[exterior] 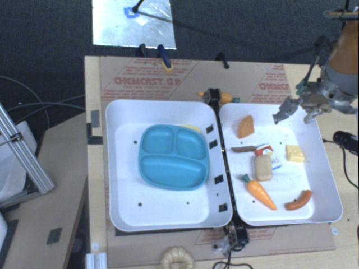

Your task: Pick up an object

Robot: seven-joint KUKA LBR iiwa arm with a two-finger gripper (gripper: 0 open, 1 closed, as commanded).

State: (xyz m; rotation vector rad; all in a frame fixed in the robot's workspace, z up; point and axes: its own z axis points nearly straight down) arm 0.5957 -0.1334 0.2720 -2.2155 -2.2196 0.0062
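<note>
Two white bins sit side by side on a cardboard-covered bench (pixel 185 74), and the arm (pixel 343 55) comes in from the right, its orange band above the grey wrist. The gripper (pixel 296 111) hangs over the far right corner of the right bin (pixel 325 178), tilted toward the left. Its two fingers (pixel 282 112) are spread apart with nothing between them, above bare bin floor and clear of the food.

The left bin (pixel 120 206) holds a blue divided plate (pixel 173 156) lying flat near its middle, with a bit of something pale yellow (pixel 192 128) peeking out at the plate's far edge.

The right bin holds the small items. An orange wedge (pixel 245 126) lies nearest the gripper, toward the far left of the bin. A yellow cheese block (pixel 294 153) sits toward the right wall. Near the middle, a dark knife-like piece (pixel 244 149) lies flat just beside a red-and-white packet (pixel 267 152), and a tan bread-like roll (pixel 262 168) rests against that packet. A carrot (pixel 260 193) lies slanted just below the roll, its green end toward the left bin. A sausage (pixel 298 200) lies near the front right corner, well apart from the carrot.

A black clip strip (pixel 216 150) runs along the seam between the bins.
</note>
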